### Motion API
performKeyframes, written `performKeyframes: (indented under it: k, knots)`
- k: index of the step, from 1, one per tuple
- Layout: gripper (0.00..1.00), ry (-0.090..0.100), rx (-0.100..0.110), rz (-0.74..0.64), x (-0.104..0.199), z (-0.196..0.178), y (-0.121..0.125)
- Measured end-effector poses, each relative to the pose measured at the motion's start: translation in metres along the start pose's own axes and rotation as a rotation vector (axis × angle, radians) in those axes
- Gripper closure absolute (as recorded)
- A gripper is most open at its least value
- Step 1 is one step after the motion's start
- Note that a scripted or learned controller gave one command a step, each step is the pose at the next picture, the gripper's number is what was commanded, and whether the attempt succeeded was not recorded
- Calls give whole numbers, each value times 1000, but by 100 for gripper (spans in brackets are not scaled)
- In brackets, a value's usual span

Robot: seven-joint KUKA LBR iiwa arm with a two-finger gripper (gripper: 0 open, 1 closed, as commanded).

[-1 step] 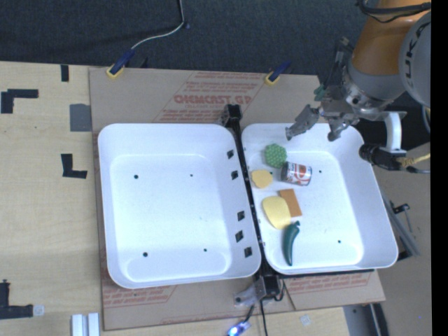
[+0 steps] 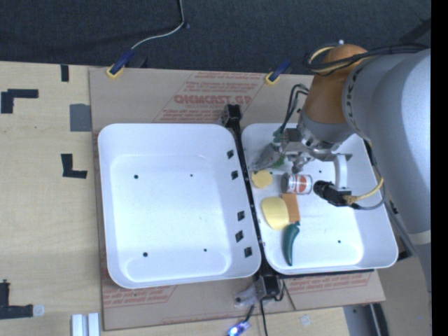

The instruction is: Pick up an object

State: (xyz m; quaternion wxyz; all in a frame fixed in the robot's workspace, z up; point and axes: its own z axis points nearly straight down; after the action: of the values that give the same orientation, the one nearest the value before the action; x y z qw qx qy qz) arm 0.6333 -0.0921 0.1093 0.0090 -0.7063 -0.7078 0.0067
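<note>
The grey arm's two-finger gripper (image 2: 297,161) hangs low in the right-hand shallow white bin (image 2: 364,247); whether it is open or closed cannot be told. A small red-and-white can (image 2: 299,184) lies just below it, a round yellow piece (image 2: 262,180) beside it, and a green pepper-shaped toy (image 2: 290,242) farther below.
</note>
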Motion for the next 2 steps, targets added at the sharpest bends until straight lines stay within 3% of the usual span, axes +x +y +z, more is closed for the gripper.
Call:
performKeyframes:
  k: [1, 2]
  knots:
    - [0, -3, -13, 0, -6, 30, 30]
    - [100, -2, -12, -2, -6, 21, 29]
